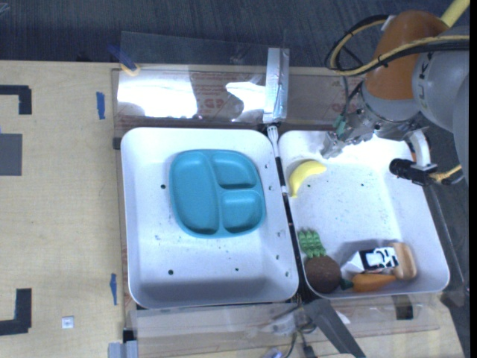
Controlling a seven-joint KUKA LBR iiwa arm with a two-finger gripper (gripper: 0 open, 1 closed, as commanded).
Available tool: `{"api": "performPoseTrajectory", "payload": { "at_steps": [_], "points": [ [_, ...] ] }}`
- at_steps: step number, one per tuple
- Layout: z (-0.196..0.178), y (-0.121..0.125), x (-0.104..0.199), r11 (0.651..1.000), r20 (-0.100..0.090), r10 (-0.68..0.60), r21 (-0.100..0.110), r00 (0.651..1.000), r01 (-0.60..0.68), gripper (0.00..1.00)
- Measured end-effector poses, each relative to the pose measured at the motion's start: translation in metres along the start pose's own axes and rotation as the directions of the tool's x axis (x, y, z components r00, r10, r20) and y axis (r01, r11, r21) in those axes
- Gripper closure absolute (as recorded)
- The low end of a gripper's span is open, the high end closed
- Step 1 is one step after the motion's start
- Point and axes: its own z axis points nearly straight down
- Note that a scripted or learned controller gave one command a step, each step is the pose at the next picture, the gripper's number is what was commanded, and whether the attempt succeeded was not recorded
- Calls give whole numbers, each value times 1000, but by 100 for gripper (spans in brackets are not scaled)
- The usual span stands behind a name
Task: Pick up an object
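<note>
We judge the small yellow plastic banana (pixel 305 174) light, stiff, slippery, best pinched mid-curve; the gripper (pixel 337 141) state we cannot tell.

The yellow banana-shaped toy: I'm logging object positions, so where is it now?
The yellow banana-shaped toy lies in the right white bin, at its far left corner beside the divider, just below and left of the gripper.

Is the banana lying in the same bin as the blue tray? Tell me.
No. The banana lies in the right bin, while the blue tray sits in the left bin.
</note>
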Motion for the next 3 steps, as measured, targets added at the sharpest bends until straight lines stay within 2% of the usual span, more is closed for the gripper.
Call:
{"api": "performPoseTrajectory", "payload": {
  "at_steps": [1,2,3],
  "points": [
    [1,0,0,1000,-1,1,1,1000,-1,0],
    [55,-38,12,979,-2,-202,3,979,202,0],
    [56,-7,1,986,-8,-164,13,986,164,0]
  ]
}}
